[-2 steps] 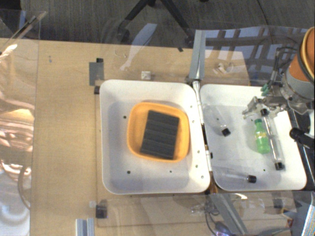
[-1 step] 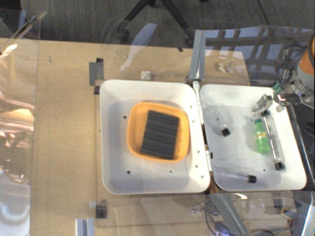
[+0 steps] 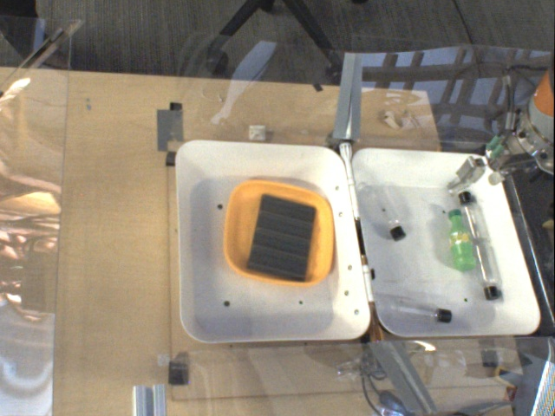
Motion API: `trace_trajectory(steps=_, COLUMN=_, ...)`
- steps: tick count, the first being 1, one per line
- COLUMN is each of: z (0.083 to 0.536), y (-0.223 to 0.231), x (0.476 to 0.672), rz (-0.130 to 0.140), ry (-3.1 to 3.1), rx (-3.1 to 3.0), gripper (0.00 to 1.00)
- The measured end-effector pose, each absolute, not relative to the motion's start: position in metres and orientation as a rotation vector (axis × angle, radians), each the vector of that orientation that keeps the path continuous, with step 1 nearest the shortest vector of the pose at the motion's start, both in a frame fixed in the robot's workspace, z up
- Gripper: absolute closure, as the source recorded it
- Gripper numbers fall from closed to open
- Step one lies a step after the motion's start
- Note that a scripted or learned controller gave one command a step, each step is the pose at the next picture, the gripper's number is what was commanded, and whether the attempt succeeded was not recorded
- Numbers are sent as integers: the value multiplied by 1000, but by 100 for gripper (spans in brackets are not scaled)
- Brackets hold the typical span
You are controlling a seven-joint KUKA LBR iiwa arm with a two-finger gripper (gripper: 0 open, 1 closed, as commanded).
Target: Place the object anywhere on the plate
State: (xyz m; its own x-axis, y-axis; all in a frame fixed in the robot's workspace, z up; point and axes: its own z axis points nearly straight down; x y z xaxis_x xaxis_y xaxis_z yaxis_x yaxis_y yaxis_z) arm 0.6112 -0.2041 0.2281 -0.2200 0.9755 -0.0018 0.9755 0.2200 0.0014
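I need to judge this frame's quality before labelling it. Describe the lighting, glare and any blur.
Camera view: even overhead light, soft shadows inside the left bin; strong glare on the clear sheet over the bench's left side; the orange plate and dark block look sharp; the tool at the right bin looks slightly soft.

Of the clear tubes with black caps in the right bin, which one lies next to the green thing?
The long tube along the bin's right side, beside the green bottle. The other tubes lie apart from it.
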Motion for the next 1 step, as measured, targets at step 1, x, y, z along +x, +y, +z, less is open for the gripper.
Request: trace_trajectory(steps=1, z=325, y=-205, x=587, rz=3, ry=2643, rx=1683, gripper=0)
